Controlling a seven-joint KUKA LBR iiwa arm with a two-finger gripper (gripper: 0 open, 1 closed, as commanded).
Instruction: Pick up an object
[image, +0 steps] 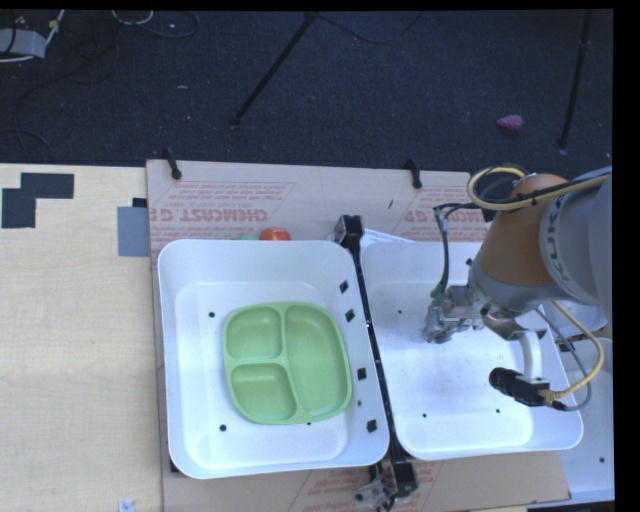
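Plate: green divided plate (286, 361), three compartments, lies flat in the left bin (190, 300), roughly centred on its floor, tilted a bit off the bin's axes.
Left bin: white, shallow, sits on a cardboard sheet (220, 205) with red print; plate is the one thing lying in it.
Right bin (470, 425): white, just beside the left bin, joined along a black divider strip (365, 340) with clips.
Arm (545, 245): grey with orange band, reaches in from the right, wrist over the right bin's upper middle.
End effector (440, 322): low over the right bin floor, near its left-centre; seen from above, cannot tell whether it is released or clenched. Nothing visible in it.
Plate vs end effector: well apart, in different bins, divider between them.
Cables: yellow loop (497, 185) at the top of the wrist, more yellow and black cable trailing toward the bin's right edge.
Behind left bin: small orange-red thing (274, 235) at the far rim, on the cardboard.
Worktop (70, 350): light wood, left of the cardboard, with dark rectangular patches (40, 195) near its far edge.
Floor (300, 80): dark carpet beyond, small purple thing (510, 122) at upper right.
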